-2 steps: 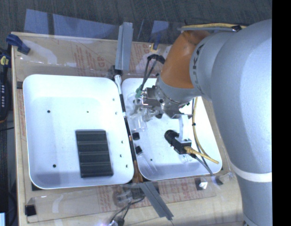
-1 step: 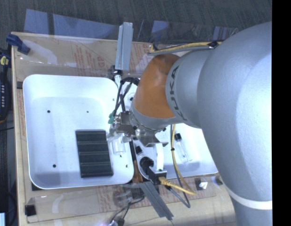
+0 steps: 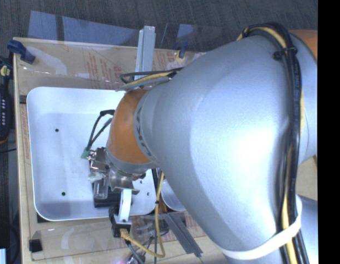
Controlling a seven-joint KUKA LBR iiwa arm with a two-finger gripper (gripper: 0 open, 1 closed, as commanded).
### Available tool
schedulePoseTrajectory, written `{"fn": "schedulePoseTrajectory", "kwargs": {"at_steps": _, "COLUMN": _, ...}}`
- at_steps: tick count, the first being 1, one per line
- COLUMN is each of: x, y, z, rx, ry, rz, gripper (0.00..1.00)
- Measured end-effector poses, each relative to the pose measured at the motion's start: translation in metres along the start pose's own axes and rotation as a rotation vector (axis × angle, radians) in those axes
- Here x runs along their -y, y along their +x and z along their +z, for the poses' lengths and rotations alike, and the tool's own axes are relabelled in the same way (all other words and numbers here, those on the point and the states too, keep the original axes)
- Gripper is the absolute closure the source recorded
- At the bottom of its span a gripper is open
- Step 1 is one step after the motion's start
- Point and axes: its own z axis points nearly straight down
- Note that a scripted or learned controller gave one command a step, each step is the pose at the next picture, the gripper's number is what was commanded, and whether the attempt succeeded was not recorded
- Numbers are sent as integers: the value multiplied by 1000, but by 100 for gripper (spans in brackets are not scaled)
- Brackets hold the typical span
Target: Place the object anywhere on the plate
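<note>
Jaws first: you cannot tell whether they are parted or closed, because the gripper [image 3: 104,193] reads as a dark, blocky mass at the lower centre-left of the frame, seen from above, with its tips hidden under its own body. Nothing can be made out between them.

Look at the surfaces. The arm [image 3: 230,147] is smooth, matt grey and bulbous, and it covers most of the right and centre of the frame. The orange band [image 3: 124,132] above the wrist is glossy and rounded. Black cables [image 3: 291,114] run down the grey shell beside a yellow one, and thin black leads [image 3: 98,126] loop from the band down to the wrist. A small green part [image 3: 83,154] sits at the wrist's left edge, and a flat white bracket [image 3: 125,203] hangs just right of the gripper.

The left bin [image 3: 33,147] is shallow, white and round-cornered, with a smooth floor marked by two small dark dots [image 3: 56,130]. The gripper sits over its lower right corner, near the bottom wall.

A pale curved rim [image 3: 169,200], possibly the plate, peeks out under the arm just right of the gripper. You cannot tell where the object lies relative to the jaws.
</note>
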Motion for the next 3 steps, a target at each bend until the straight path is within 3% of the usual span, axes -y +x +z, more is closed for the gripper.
{"fn": "schedulePoseTrajectory", "kwargs": {"at_steps": 1, "x": -36, "y": -15, "z": -68, "rx": -1, "ry": -6, "rz": -413, "gripper": 100}}
{"fn": "schedulePoseTrajectory", "kwargs": {"at_steps": 2, "x": 10, "y": 38, "z": -60, "rx": -1, "ry": -5, "rz": -433, "gripper": 100}}
{"fn": "schedulePoseTrajectory", "kwargs": {"at_steps": 3, "x": -18, "y": -55, "z": -112, "rx": -3, "ry": -7, "rz": -321, "gripper": 100}}
